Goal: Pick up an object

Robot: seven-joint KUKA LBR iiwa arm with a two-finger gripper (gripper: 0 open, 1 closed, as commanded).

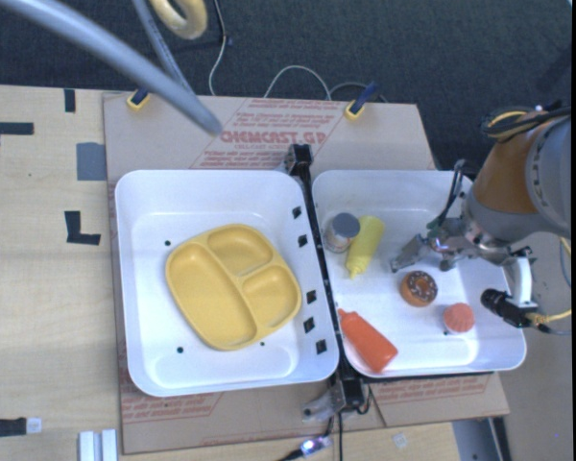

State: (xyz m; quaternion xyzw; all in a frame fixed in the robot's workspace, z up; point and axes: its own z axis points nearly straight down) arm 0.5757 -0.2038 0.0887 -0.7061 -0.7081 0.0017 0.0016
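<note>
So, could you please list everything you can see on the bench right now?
Bins: two, white, side by side on the bench.
Plate: one, yellow, three sections, in the left bin.
Bottle: one, yellow, lying in the right bin.
Can: one, grey, touching the bottle's left side.
Donut: one, brown, mid right bin.
Orange piece: one, right bin's front left corner.
Small round thing: one, reddish, right bin front.
Arm: one, grey and orange, over right bin.
Gripper: one, just above the donut.

Pretty clearly a robotics lab I'm working in: two shallow white plastic bins [139,257] clamped side by side on a printed cardboard sheet [269,133], black tape marks [77,227] on the plywood bench [38,286], loose cables [298,75] over dark carpet [413,27].
</note>
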